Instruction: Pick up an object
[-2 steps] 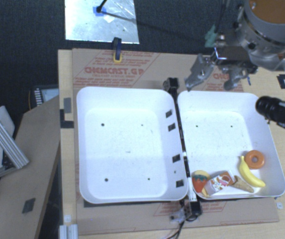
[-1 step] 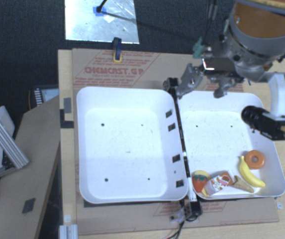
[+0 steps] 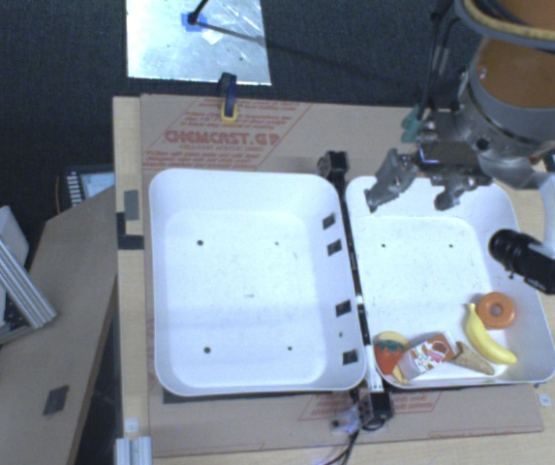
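- arm reaches in over the right bin (image 3: 548, 352), wrist tilted down
- gripper (image 3: 416, 190) hangs above that bin's far edge, fingers spread wide, holding nothing
- banana (image 3: 486, 337) sits in the bin's near corner

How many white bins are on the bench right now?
2. The left bin sits on the cardboard-covered bench. The right bin adjoins it, with small objects in its near corner, under the hand. None appear hidden.
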`<act>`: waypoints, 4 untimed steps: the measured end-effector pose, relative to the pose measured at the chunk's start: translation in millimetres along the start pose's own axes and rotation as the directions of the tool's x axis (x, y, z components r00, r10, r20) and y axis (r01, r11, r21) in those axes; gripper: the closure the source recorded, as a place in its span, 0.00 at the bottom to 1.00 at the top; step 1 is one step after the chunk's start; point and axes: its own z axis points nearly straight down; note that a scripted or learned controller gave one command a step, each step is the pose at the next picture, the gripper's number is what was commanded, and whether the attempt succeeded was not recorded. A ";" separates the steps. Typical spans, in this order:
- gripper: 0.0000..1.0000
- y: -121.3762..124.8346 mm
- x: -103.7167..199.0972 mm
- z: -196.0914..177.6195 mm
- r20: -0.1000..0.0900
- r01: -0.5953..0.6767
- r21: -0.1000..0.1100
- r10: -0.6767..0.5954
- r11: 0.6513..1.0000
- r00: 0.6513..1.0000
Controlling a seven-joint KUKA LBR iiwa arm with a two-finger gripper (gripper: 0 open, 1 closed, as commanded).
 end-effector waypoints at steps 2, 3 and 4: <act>0.00 -0.4 31.3 -6.7 -0.002 0.008 -0.002 -0.008 1.000 1.000; 0.00 -0.1 38.7 1.6 -0.001 0.007 -0.002 -0.007 1.000 1.000; 0.00 -1.9 161.7 -8.5 -0.006 0.019 -0.004 -0.019 1.000 1.000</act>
